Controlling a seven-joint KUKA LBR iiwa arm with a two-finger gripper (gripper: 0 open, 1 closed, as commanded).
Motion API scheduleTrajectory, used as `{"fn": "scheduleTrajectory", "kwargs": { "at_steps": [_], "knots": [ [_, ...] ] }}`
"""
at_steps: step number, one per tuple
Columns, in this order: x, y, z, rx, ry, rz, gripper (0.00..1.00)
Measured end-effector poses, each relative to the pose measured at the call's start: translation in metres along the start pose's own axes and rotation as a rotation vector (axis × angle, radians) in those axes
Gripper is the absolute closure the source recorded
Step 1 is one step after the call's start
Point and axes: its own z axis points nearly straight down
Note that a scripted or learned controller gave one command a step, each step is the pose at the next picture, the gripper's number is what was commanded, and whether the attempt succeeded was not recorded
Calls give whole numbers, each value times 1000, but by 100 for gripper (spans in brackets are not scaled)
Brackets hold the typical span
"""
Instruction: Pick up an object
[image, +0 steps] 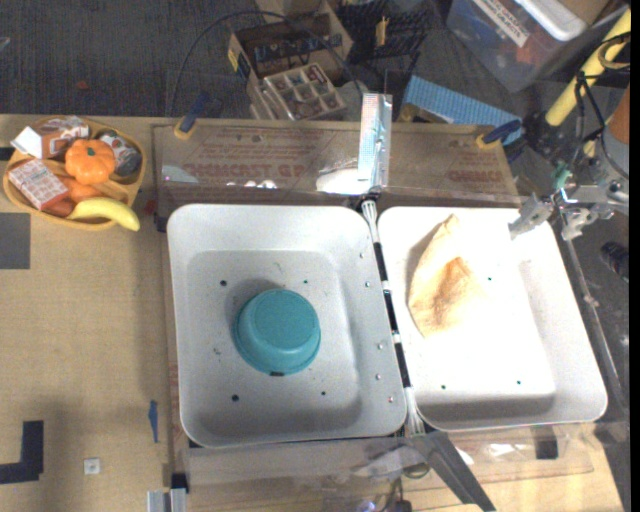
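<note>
A teal bowl (279, 331) lies upside down in the middle of the left bin (200, 250). A flat tan and orange piece, like a pastry or a folded cloth (441, 280), rests in the left half of the right bin (540, 340). My gripper (562, 207) hangs over the far right corner of the right bin, well to the right of the tan piece and apart from it. I see nothing held in it.
A yellow dish of toy food with a pumpkin and a banana (75, 172) stands on the bench at the far left. A cardboard wall (270, 155) runs behind the bins, with a shiny upright strip (375, 140) at its middle. Cables and clutter lie beyond.
</note>
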Motion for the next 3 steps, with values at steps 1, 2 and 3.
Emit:
{"fn": "scheduleTrajectory", "kwargs": {
  "at_steps": [1,2,3],
  "knots": [
    [67,-3,133,-3,-1,-99,0],
    [109,-6,138,-7,-1,-209,0],
    [107,-5,127,-12,0,-205,100]
  ]
}}
